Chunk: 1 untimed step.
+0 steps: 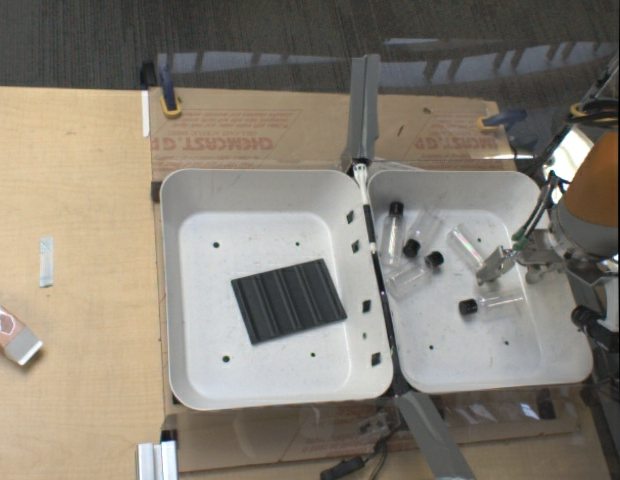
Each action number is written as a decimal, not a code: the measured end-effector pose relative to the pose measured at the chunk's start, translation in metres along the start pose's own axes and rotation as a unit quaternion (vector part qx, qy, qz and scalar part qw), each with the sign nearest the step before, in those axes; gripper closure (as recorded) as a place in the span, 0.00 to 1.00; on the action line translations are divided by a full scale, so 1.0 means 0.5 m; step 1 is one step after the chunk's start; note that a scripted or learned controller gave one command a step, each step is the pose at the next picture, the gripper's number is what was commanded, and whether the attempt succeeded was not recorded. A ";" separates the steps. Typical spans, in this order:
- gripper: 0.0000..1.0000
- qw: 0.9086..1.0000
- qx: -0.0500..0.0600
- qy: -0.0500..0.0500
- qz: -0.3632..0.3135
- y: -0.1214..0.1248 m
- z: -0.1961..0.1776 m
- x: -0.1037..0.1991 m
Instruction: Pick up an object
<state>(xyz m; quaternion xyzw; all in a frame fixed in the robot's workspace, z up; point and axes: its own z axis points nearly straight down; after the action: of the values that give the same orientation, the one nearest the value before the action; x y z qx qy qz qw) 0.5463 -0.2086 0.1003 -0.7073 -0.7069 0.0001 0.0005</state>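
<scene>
The tool (498,265) is seen low in the right bin (560,363), at centre-right of the frame, among clear vials with black caps (412,253). Whether it is open or closed cannot be told. A dark ribbed mat (288,300) is laid flat in the left bin (190,268).

On the desk (70,168), two shallow white bins sit side by side: the left bin (190,368) holds a dark ribbed mat (288,300) lying flat and slightly turned, while the right bin (550,363) holds a scatter of small clear plastic vials with black caps (410,243). The arm (595,193), grey with an orange band, reaches in from the right, and its tool (498,265) sits low over the right bin, just above a clear vial (490,301). A small pink-and-white object (10,333) lies near the desk's left edge, well apart from the bins.
</scene>
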 end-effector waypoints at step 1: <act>0.00 0.999 0.000 -0.001 -0.052 0.183 -0.006 0.098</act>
<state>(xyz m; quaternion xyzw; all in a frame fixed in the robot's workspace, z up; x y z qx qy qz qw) 0.6379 -0.1596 0.1035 -0.6695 -0.7428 0.0005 -0.0002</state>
